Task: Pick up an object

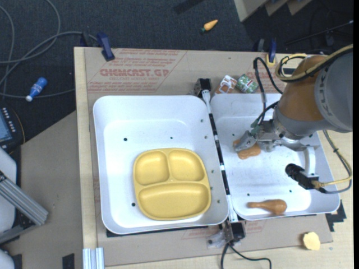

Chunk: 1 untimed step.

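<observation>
In the right bin (pixel 247 112), a small orange-brown sausage-shaped piece (pixel 249 152) lies near the left wall. A tan drumstick-shaped toy (pixel 270 206) rests by that bin's front edge. My gripper (pixel 253 140) is low in the right bin, directly over the far end of the sausage-shaped piece and touching or nearly touching it. The wrist hides the gripper's tips. A yellow divided plate (pixel 170 184) sits in the left bin (pixel 112 122).
Two small printed packets (pixel 236 84) lie on the bench behind the right bin. A yellow lump (pixel 311 240) sits on the bench at the front right. A blue clamp (pixel 105 46) grips the board's far edge. The ridge between the bins (pixel 216 150) runs just left of the gripper.
</observation>
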Each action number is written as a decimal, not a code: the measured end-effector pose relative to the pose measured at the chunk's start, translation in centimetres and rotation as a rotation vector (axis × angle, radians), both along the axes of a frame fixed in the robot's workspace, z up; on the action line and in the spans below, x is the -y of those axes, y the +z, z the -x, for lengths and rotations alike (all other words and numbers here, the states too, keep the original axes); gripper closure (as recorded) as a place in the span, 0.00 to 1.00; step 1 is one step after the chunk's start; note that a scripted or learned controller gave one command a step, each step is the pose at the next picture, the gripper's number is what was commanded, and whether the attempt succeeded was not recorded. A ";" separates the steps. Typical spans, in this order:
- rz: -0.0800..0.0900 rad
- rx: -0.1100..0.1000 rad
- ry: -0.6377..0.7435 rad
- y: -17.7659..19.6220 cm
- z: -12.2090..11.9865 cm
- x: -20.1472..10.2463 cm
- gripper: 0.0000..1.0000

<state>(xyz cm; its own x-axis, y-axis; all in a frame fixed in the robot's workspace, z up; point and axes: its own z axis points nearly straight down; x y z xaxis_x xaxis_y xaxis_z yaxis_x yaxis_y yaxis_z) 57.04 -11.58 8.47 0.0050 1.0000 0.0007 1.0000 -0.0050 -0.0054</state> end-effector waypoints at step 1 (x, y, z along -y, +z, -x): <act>0.002 0.011 0.003 1.3 -0.4 -0.1 1.00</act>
